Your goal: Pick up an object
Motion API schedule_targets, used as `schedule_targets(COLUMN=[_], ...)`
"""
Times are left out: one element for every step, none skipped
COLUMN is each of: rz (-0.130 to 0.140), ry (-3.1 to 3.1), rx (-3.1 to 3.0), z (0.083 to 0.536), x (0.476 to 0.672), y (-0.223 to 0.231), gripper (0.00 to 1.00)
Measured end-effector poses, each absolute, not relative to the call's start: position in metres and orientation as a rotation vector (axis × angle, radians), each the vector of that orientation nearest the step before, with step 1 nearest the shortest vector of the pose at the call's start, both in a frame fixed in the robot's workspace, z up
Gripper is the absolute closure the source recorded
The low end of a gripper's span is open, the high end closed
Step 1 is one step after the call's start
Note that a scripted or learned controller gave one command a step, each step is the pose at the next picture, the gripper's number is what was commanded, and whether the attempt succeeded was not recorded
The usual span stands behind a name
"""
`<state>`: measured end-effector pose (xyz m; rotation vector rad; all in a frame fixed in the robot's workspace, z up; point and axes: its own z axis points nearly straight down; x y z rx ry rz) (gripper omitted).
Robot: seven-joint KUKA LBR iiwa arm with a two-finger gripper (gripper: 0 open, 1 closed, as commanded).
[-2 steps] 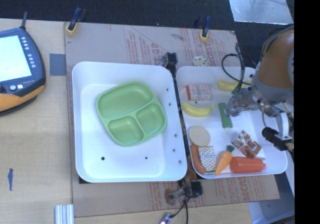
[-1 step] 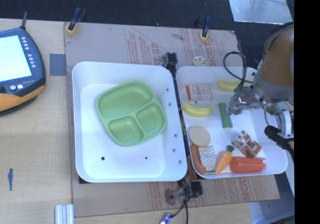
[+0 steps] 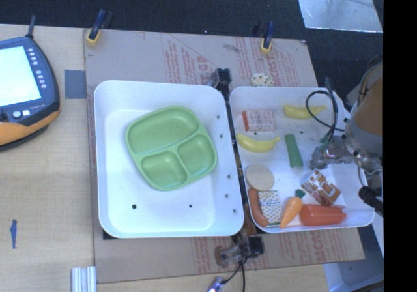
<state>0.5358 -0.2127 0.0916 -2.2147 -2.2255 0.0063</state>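
Observation:
The right bin (image 3: 242,98) holds several toy foods: a yellow banana (image 3: 257,143), a smaller yellow banana (image 3: 298,112), a red-and-white packet (image 3: 259,119), a green stick (image 3: 294,151), a beige disc (image 3: 260,177), a brown-and-white packet (image 3: 320,187), a carrot (image 3: 290,211), a red sausage-like piece (image 3: 321,215) and a patterned white packet (image 3: 269,204). My gripper (image 3: 329,155) hangs over the bin's right side, just above the brown-and-white packet and right of the green stick. Nothing shows between its fingers.
The left bin (image 3: 107,154) holds a green divided plate (image 3: 171,147). A spotted round piece (image 3: 261,79) lies on the board behind the right bin. A handheld control pad (image 3: 19,92) rests at the far left. Clamps (image 3: 96,27) hold the board's back edge.

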Motion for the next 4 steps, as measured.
schedule_targets(rz=[0.009,0.012,0.004,0.005], ry=[-2.229,-2.234,-2.228,-2.227], rx=[-2.21,-2.206,-2.211,-2.212], z=[0.102,0.112,0.155,0.155], x=[0.536,0.536,0.525,0.525], y=[-0.214,-0.215,-0.153,-0.154], gripper=[1.0,1.0,1.0,0.0])
